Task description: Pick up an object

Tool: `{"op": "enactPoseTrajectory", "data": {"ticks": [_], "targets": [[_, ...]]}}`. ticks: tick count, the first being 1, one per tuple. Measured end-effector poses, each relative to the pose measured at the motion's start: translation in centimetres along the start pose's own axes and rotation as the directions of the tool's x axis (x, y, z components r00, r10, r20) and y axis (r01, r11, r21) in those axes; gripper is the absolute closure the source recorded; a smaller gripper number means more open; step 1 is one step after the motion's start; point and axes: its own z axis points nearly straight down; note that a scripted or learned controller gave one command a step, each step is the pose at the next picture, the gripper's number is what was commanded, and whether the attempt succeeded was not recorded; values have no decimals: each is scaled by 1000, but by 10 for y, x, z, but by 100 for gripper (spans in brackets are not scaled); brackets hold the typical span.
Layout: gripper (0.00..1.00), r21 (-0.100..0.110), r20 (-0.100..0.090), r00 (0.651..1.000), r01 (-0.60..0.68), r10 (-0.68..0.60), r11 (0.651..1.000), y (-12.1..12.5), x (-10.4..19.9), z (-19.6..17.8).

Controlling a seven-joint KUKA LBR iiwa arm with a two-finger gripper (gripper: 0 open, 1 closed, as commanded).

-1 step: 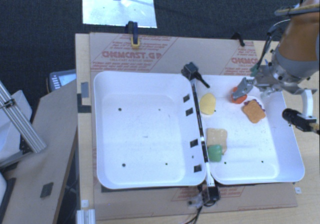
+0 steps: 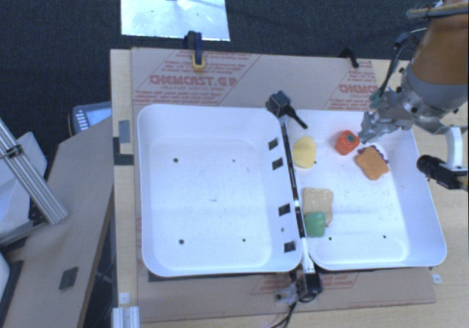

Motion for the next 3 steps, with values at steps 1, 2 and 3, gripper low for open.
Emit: {"op": "enactPoseTrajectory", "data": {"ticks": [1,2,3], "targets": [[100,1,-5,1000,7,-7,1000,-28,82,-29],[100,-16,-2,1000,1,-1,1000,-75,95,-202],[100,-4,2,1000,-6,6,1000,-26,51,-229]]}}
